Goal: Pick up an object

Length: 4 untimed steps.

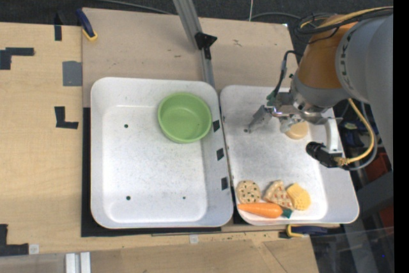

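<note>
In the right bin (255, 156), the claw (259, 119) hovers above bare floor.

Readable text: none.
Labels or brands on bins (153, 214): none legible.
Numbers or signs on bench (38, 93): none legible; dark tape marks only, no letters.

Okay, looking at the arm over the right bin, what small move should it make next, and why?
Probably move the hand toward the near edge of the right bin: it hangs over bare floor, while the cookie, carrot and corn lie clustered there.
</note>
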Motion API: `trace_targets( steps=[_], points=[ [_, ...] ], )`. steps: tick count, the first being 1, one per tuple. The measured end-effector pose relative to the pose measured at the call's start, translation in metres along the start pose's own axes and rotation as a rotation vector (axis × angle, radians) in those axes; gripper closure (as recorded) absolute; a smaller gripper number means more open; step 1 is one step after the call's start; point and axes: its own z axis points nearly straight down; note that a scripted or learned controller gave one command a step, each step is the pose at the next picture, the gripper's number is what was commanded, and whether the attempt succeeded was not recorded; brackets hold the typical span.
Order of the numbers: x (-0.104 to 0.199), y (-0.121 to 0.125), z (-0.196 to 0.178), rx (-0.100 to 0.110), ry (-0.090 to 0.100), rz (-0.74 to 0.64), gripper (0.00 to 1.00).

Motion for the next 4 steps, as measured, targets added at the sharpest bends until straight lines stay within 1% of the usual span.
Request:
trace_targets(
  steps=[1,2,3,4],
  points=[
    [0.000,0.000,0.048,-0.008,-0.002,-0.001,0.00],
    [0.001,0.000,0.038,-0.007,-0.001,-0.001,1.00],
    [0.008,0.009,-0.016,-0.012,-0.001,0.000,1.00],
    [0.009,0.010,-0.069,-0.013,-0.001,0.000,1.00]
  ],
)
